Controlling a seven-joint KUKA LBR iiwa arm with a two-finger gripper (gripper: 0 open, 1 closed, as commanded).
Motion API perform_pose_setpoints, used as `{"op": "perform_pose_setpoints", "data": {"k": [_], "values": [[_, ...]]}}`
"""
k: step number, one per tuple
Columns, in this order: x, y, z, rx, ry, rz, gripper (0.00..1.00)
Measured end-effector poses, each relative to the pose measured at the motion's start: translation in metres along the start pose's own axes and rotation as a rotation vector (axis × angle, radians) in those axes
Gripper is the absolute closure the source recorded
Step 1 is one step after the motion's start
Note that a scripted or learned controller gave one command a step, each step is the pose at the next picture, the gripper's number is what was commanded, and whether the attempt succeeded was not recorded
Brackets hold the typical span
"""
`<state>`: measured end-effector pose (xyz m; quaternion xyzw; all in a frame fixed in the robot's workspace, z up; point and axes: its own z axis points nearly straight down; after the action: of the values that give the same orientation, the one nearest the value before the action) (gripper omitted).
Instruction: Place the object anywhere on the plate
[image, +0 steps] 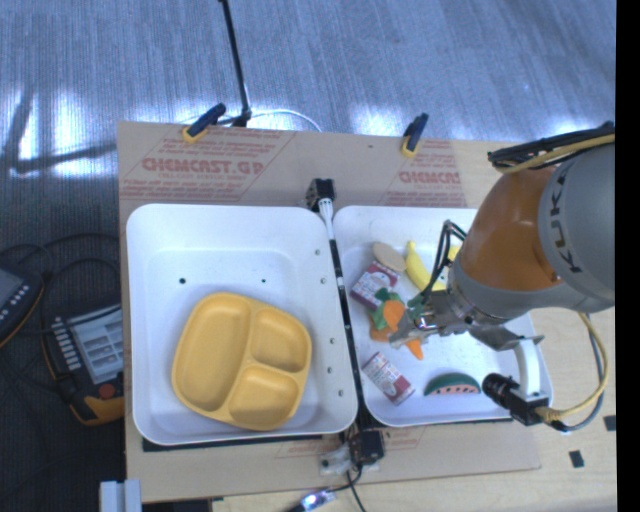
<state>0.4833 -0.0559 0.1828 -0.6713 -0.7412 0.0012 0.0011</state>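
The yellow plate (242, 358), split into three compartments, lies in the left bin (160, 250) with nothing on it. In the right bin (520, 395), my gripper (420, 325) is down among the toy foods at the end of the grey and orange arm. It sits right over an orange carrot with green leaves (390, 318), whose orange tip pokes out below the gripper. The wrist hides the point of contact, so I cannot tell whether the carrot is gripped.
Around the carrot in the right bin lie a yellow banana (415, 262), a beige piece (387, 254), a red-pink packet (369, 287), a second packet (386, 374) and a watermelon slice (452, 384). A divider rim (342, 300) separates the two bins.
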Motion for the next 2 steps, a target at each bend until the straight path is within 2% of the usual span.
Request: {"op": "perform_pose_setpoints", "data": {"k": [1, 2], "values": [[0.071, 0.049, -0.131, -0.005, -0.002, 0.31, 1.0], [0.156, 0.014, -0.076, 0.007, -0.003, 0.462, 1.0]]}}
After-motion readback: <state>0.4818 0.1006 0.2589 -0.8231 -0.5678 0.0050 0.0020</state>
